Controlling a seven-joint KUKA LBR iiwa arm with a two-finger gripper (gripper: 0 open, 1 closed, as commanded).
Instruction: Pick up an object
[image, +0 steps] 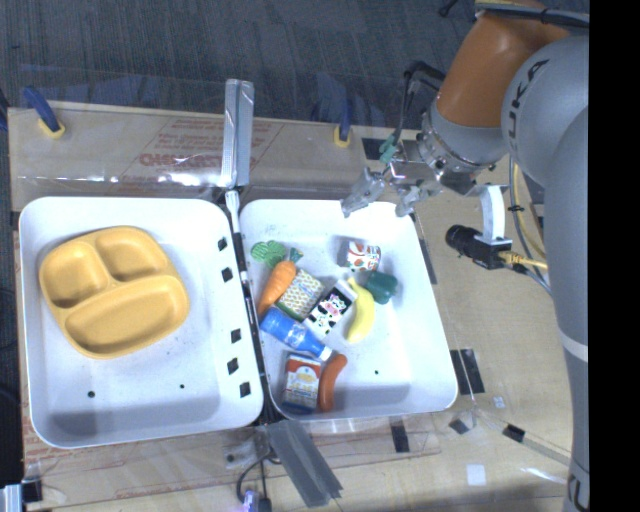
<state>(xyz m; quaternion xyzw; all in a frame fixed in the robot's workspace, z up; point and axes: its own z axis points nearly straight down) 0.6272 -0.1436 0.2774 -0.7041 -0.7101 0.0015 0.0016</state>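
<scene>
Glossy white bin (420, 395) holds a curved banana (362, 315) and tapered carrot (276, 284).

We see two bins side by side on the bench: the left bin (40, 400) holds a divided plate (112, 288) in its rear half, and the right bin (425, 385) holds a cluster of toy foods. In that cluster, a carrot (277, 284) lies at the left, with a leafy piece (268, 251) just behind it and a waffle-like block (299, 294) touching its right side. A small can (363, 256) sits toward the rear, a pepper (379, 287) just in front of it. A banana (362, 317) lies beside a carton (329, 311). In front, a bottle (294, 333) lies tilted, and what may be a sausage (331, 380) rests against a packet (300, 384). The gripper (378, 200) hangs above the right bin's rear edge.
</scene>
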